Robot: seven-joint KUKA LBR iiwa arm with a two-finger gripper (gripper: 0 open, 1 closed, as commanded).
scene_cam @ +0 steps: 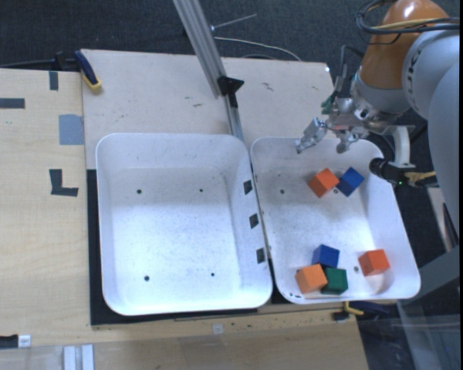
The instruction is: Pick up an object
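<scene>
Gripper (325, 140) hangs spread wide over the right bin's (386, 206) far end, looks empty, orange cube (322, 183) just below.

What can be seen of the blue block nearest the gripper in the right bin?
The blue block is a small cube with a plain matte surface, seen from above and turned at an angle to the bin's walls. It lies on the floor of the right bin, in its far part, right beside an orange block; they look to be touching. The gripper hangs above and a little to the view's left of it, fingers spread, holding nothing. Nothing rests on the block.
</scene>
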